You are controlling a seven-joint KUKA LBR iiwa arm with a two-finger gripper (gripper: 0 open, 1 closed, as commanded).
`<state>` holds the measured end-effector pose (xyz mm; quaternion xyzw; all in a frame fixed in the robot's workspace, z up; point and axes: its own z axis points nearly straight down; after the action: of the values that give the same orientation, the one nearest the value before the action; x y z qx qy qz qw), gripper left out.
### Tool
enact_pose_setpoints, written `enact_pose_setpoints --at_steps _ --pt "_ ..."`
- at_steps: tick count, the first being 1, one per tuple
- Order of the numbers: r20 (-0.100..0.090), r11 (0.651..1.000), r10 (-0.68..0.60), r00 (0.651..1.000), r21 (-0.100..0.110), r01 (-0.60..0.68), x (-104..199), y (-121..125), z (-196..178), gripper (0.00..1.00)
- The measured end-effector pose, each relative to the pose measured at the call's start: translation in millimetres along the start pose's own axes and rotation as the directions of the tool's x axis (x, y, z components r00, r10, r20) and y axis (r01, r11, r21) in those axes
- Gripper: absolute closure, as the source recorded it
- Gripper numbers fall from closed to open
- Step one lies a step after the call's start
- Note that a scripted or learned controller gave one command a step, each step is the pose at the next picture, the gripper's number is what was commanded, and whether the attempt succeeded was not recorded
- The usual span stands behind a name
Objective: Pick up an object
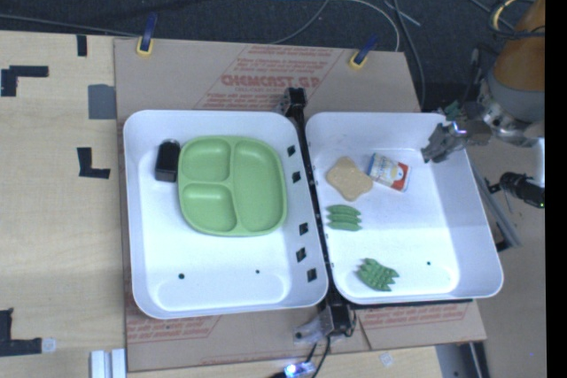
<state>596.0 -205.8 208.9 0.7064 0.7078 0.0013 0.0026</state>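
Claw-wise, I cannot tell my grip's state; my gripper (436, 148) hangs at the right bin's (461, 226) far edge. Leftmost, a black block (166, 160) touches a smooth green divided plate (234, 186). Rightward lie a tan bread slice (348, 179), two knobbly green pods (345, 218) (376, 275), and what looks like a small carton (389, 170), nearest me and likeliest to grab.

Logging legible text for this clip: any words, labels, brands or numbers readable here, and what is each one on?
Red printing on the cardboard sheet under the bins: large letters, too blurred to read with confidence.
More red printing on the same sheet's front edge, below the left bin: unreadable.
Small packet in the right bin, white, blue and red: printed design, wording too small to read.
Nothing legible on the green tray.
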Motion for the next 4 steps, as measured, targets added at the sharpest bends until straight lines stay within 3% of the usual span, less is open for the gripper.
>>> enact_pose_setpoints --at_steps 1,2,4 --pt "0.0 1.0 0.0 1.0 0.0 0.0 0.4 -6.6 -60.1 1.0" --pt "-0.001 1.0 0.0 1.0 0.005 0.0 0.7 -6.0 -74.7 1.0" --pt "-0.003 1.0 -0.003 1.0 0.007 0.003 91.8 -19.5 -64.8 1.0"
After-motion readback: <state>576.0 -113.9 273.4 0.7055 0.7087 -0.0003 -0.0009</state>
